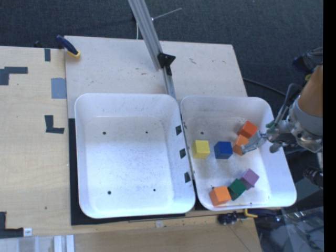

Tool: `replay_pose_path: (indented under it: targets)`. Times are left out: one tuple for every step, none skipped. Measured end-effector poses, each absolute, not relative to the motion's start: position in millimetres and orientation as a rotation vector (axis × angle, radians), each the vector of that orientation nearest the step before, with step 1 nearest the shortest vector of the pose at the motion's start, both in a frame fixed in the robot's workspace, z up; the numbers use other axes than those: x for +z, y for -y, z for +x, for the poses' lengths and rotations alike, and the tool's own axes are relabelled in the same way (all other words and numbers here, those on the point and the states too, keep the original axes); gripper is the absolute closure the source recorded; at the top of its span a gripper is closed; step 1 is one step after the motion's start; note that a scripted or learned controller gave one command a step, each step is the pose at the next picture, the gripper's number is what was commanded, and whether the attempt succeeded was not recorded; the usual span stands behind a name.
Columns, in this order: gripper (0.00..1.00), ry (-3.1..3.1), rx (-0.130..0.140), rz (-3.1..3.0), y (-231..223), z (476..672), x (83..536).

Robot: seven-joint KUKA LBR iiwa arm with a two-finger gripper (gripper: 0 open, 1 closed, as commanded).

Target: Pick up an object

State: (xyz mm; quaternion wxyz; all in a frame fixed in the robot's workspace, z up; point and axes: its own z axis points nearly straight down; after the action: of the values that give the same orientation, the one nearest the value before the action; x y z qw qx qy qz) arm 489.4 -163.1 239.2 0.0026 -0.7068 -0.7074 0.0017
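Orange blocks sit at about three o'clock in the right-hand white bin, two or three of them bunched together and touching. The arm's gripper reaches in from the right and its metal tip lies against the lowest orange block. Whether the claw is spread or pinching anything cannot be told; the tip is small and blurred.

Other blocks share that bin: a yellow cube and a blue cube near the centre, just beside each other, and at five o'clock a purple block, a green block and another orange cube in a touching row.

These look like small, light, rigid blocks with flat faces, probably wood or plastic. They should take a firm squeeze across two opposite faces without harm, though smooth sides may slip. The bunched orange ones leave little room for the claw.

The left bin shows a bare speckled floor. The arm's upper part is cut off at the right.
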Motion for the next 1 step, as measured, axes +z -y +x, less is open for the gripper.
replay_pose_path:
  targets:
    - [0.0, 2.219, 0.006, -2.216, 153.5, 488.7, 191.3]
